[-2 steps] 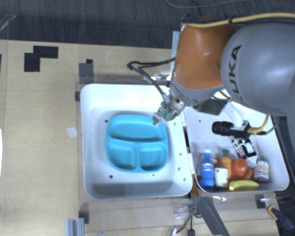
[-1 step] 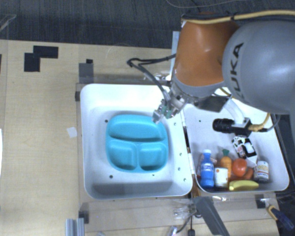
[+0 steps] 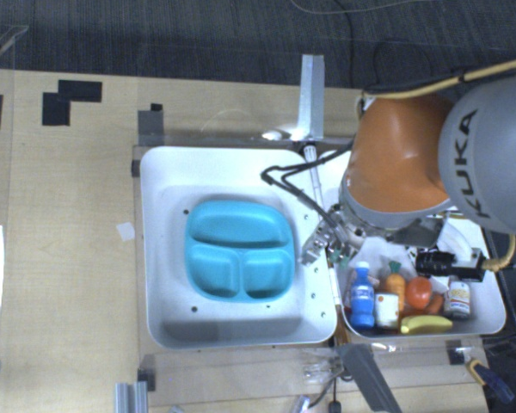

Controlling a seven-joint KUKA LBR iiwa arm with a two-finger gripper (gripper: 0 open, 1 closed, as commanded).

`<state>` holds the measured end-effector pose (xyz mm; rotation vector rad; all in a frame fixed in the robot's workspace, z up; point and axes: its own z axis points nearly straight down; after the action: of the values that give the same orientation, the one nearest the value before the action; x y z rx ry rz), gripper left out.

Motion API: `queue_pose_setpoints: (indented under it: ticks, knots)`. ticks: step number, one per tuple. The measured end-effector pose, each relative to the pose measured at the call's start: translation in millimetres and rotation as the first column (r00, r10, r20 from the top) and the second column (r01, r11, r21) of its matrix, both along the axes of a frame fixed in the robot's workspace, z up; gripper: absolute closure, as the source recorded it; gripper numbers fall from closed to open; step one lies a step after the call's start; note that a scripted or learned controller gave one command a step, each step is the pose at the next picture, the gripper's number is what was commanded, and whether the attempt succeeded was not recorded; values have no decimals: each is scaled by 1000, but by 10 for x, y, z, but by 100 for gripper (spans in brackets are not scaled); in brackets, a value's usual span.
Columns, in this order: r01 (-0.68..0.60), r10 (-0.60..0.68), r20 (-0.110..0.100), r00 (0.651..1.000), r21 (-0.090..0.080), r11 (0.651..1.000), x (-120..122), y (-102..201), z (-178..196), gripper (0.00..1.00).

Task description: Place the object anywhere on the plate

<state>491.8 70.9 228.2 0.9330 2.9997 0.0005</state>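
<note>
A light blue plate [image 3: 239, 248] with three compartments lies in the left white bin [image 3: 163, 231]. My gripper [image 3: 320, 246] hangs over the rim between the two bins, just right of the plate's right edge. The grey arm with its orange band [image 3: 396, 157] covers much of the right bin [image 3: 490, 321]. I see nothing held at the gripper's tip. Nothing lies on the plate.
Crowded along the right bin's front are a blue bottle [image 3: 361, 295], a small white bottle [image 3: 385, 310], an orange [image 3: 396, 286], a tomato [image 3: 419, 292], a banana [image 3: 426, 323] and a small jar [image 3: 457, 299]. Black cables [image 3: 284, 179] loop above the bins' divide.
</note>
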Motion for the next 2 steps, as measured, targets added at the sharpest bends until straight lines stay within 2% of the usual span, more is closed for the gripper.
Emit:
queue_pose_setpoints:
  ticks: [1,2]
  knots:
    - [-97,97,3,995,1,995,910,294,-458,100]
    - [-127,127,3,992,0,992,913,201,-456,100]
